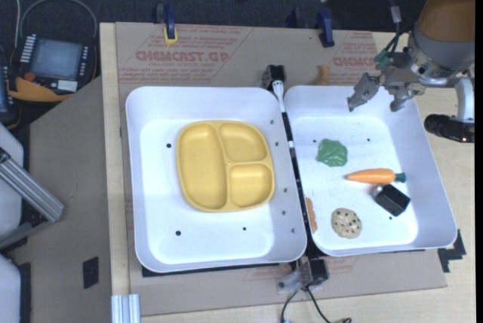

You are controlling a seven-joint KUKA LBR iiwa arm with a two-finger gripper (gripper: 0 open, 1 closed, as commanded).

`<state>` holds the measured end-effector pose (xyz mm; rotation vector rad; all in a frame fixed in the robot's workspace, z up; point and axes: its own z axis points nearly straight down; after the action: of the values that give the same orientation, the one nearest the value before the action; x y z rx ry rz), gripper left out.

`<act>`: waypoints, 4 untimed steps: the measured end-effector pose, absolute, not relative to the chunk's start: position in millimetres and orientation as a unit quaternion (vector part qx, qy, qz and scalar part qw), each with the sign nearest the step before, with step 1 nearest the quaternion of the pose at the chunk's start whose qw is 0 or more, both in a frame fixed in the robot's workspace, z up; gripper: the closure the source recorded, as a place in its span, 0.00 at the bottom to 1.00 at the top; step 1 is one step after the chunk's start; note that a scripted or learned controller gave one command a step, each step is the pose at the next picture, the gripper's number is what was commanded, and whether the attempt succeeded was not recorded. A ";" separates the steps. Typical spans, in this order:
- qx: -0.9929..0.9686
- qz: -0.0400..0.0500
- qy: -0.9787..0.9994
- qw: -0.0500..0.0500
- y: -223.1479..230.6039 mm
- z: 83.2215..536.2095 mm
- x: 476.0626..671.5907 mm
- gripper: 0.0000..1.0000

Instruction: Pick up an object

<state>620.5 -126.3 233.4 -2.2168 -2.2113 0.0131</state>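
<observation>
1. Two shallow white plastic bins are seen side by side on a brown cardboard-covered bench (226, 50): the left bin (151, 238) and the right bin (423, 231).

2. A yellow plastic plate with three compartments (225, 164) is seen lying flat in the middle of the left bin.

3. Four small objects are seen lying in the right bin: a green crumpled leaf-like toy (331, 152), an orange toy carrot with a green stem end (371, 176), a small black block (392, 199) and a round tan cookie with dark chips (346, 223).

4. The grey two-finger gripper (379, 93) is seen above the far edge of the right bin, at the end of the arm that enters from the upper right.

5. Its two fingers are seen spread apart, with nothing between them.

6. The green toy is found nearest the gripper, below it and a little to the left in the view, and apart from it.

7. The carrot is seen farther toward the near side, lying crosswise with its stem end pointing right, just beside the black block.

8. The cookie is seen farthest from the gripper, near the front left corner of the right bin.

9. No object in the bin is touched by the gripper.
</observation>
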 end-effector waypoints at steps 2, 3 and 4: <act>-0.707 0.002 -0.707 0.002 -134.9 184.0 624.7 0.00; -0.707 0.002 -0.707 0.003 -129.3 131.5 614.9 0.00; -0.708 0.000 -0.707 0.000 -129.0 83.6 615.3 0.00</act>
<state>615.3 -129.0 83.6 -2.2221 -2.2196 0.0001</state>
